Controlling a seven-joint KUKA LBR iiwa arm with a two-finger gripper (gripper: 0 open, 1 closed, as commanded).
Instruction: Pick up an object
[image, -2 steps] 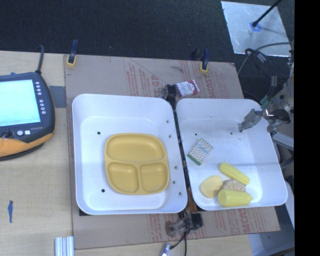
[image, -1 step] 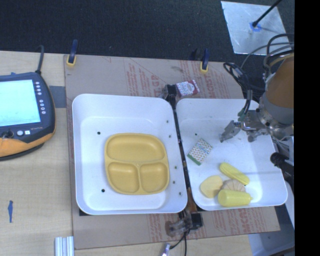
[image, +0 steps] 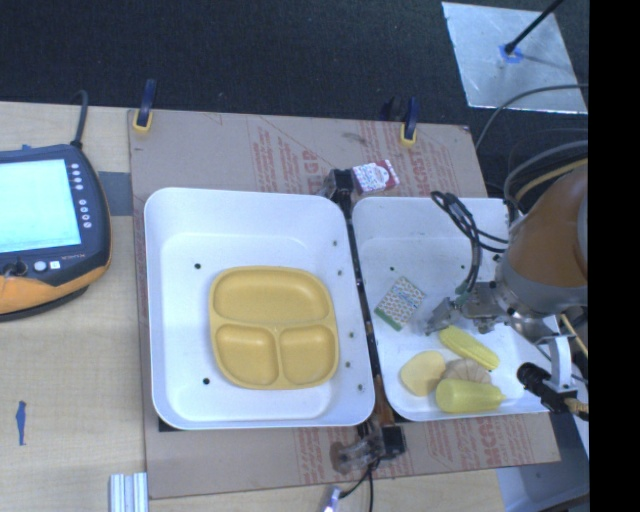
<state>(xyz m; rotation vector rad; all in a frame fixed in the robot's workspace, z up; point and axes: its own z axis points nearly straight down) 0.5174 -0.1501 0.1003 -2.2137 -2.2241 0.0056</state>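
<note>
In the right bin (image: 420, 225) lie a green patterned flat square (image: 400, 301), a yellow corn cob (image: 469, 347), a pale yellow round piece (image: 422, 372), a yellow-green elongated fruit (image: 467, 396) and a beige lump (image: 466, 369) between them. My gripper (image: 446, 317) reaches in from the right and sits low in the bin. It is just above the left end of the corn cob and right of the green square. I see nothing lifted.
The left bin (image: 175, 240) holds a yellow divided plate (image: 273, 326). A teach pendant (image: 45, 225) lies on the bench at far left. A small pink-and-white carton (image: 372, 177) rests behind the bins. Cables (image: 460, 220) cross the right bin's back corner.
</note>
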